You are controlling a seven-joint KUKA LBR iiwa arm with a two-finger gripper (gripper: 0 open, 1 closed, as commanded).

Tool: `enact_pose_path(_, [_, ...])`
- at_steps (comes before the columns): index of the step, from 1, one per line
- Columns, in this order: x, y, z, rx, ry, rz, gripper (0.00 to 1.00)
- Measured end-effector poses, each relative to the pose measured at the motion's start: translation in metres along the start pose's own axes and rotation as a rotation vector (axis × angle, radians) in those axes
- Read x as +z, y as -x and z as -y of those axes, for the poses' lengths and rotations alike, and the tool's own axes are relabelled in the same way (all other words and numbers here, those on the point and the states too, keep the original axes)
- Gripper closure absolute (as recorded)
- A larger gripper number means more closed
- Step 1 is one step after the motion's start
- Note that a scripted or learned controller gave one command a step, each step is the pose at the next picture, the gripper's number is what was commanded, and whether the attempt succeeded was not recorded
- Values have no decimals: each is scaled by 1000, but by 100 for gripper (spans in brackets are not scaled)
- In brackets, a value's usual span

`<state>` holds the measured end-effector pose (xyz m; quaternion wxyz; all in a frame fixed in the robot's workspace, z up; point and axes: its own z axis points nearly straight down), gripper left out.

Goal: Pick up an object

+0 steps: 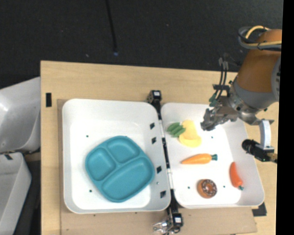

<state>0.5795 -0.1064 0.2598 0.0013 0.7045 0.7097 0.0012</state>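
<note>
My gripper (208, 123) hangs over the back of the right bin (240, 197), just right of a yellow toy (189, 135) with a green leafy piece (175, 128) beside it. Nothing shows between its fingers. An orange carrot (199, 159) lies in the middle of the right bin. A red pepper (236, 175) lies near the right wall. A brown doughnut (207, 188) sits near the front.
The left bin (71, 136) holds a teal divided plate (118, 168). A grey object (12, 119) stands off the bench at the left. Bare white floor lies between the carrot and the back right corner of the right bin.
</note>
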Motion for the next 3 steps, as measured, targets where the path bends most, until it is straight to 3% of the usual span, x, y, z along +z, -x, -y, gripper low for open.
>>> enact_pose_path(1, [8, -45, -11, 1, -3, -1, 100])
enact_pose_path(3, [0, -164, -18, 0, -1, -1, 100])
